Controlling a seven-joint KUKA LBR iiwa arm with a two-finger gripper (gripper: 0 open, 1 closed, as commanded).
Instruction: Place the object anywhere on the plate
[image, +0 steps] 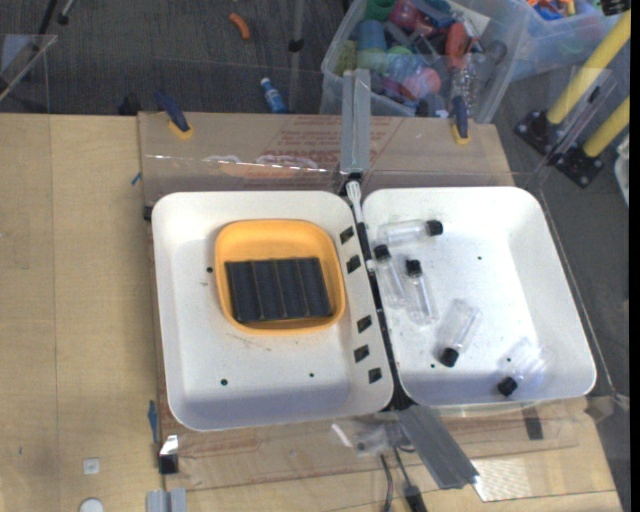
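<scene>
Vials lie scattered in right bin, plate opposite.

A clear plastic tub full of colourful odds and ends stands beyond the bench's far edge, past the right bin. Yellow and black stands occupy the floor off the far right corner. A grey divider strip rises between the left bin and the right one.

Plate in left bin; vials in right bin
</scene>
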